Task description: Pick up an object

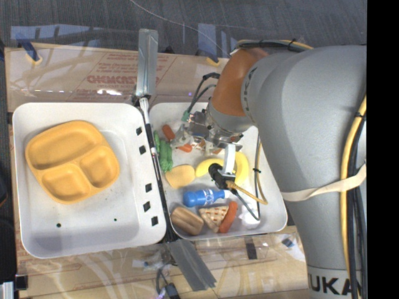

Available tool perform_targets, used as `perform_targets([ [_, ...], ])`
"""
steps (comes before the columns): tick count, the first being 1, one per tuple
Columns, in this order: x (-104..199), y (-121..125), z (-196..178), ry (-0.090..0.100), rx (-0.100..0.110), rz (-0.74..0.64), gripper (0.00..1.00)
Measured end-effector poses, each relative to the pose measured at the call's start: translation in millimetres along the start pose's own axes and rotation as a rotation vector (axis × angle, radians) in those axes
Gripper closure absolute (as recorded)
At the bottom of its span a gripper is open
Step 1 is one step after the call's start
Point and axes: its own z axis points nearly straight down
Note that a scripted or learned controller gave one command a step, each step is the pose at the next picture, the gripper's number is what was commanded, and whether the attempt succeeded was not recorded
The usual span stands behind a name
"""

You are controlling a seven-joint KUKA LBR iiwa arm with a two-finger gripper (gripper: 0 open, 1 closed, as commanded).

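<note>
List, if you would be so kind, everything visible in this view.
left shallow white plastic bin: one, white, left half of bench
right shallow white plastic bin: one, white, beside it
divided plastic tray: one, yellow, left bin
knobbly green toy vegetable: one, green, right bin, along left wall
small orange-red piece: one, far left corner
pale yellow block: one, middle left
curved toy banana: one, yellow, beside tool
small plastic bottle: one, blue, centre
toy bread roll: one, brown, near edge
tan wedge: one, beside roll
toy sausage: one, red, beside wedge
arm: grey, orange band, from right
tool: over right bin
</note>
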Motion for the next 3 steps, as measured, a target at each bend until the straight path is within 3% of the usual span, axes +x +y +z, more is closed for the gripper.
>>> perform_targets([
  [1, 1, 0, -10, 0.001, 0.000, -0.004, 1.00],
  [2, -102, -36, -83, -0.002, -0.006, 0.184, 1.00],
  [3, -99, -37, -81, 0.000, -0.001, 0.181, 0.00],
])
